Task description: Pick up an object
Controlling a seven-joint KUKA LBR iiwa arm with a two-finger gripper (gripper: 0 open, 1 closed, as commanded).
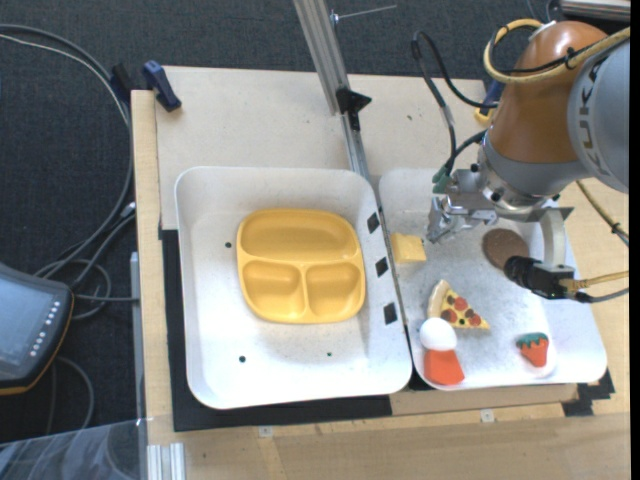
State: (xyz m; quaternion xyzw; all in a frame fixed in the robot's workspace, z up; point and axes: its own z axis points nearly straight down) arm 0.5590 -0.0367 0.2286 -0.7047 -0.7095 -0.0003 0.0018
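Candidate objects lie in the right bin [590,353]: a yellow block [407,247] at its left wall, a pizza slice [456,309], a white-and-orange toy [440,352], a strawberry [536,349], a brown disc [503,247]. The end effector [443,223] hangs just beside the block — finger state indiscernible. The left bin [200,268] holds a yellow divided tray [299,265], well apart.

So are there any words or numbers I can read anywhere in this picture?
"KU": large dark letters on the grey robot arm at the right edge, cut off by the frame.
Black square markers on the wall between the white bins: no readable text.
Dark handheld screen device at left: too blurred to read.
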